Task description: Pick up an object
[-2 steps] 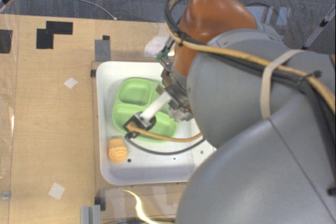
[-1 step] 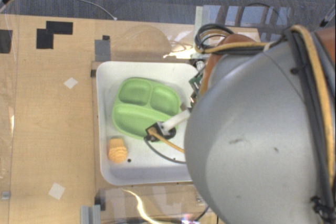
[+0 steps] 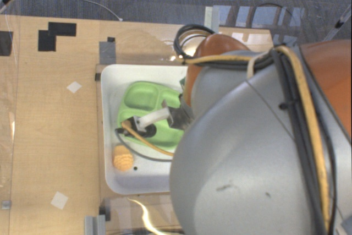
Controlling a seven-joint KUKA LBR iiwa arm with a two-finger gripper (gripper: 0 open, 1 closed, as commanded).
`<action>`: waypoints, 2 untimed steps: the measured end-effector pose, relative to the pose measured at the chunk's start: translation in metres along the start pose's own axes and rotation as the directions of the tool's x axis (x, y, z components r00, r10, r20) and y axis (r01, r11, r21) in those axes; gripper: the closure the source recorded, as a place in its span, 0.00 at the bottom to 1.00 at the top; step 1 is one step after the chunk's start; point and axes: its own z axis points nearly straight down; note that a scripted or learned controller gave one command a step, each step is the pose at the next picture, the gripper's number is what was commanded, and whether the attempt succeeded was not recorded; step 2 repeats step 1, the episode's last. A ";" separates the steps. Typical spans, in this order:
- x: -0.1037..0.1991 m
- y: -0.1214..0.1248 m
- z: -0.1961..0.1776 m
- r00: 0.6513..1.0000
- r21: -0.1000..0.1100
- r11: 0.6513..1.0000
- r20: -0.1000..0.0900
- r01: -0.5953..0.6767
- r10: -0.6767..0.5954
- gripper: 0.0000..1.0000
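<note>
Pale wooden worktop [image 3: 49, 135] bearing a white bin [image 3: 108, 135]. In it lies a green dish [image 3: 144, 97], with a yellow ball [image 3: 124, 159] at its near left. The pincer [image 3: 177, 114] hangs at the dish's right edge; you cannot tell how far open it is. Centre it over the rim before closing.

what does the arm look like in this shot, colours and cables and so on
The arm is a bulky, rounded, smooth grey shell with a few small dark scuffs. Orange sections sit at its upper end. Black cables and a pale yellowish one run along it in a bundle, and a black cable loop sticks out near the wrist.
</note>
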 end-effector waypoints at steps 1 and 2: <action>0.024 -0.058 -0.002 0.999 0.001 0.999 -0.001 -0.034 0.034 1.00; 0.024 -0.058 -0.002 0.999 0.001 0.999 -0.001 -0.034 0.034 1.00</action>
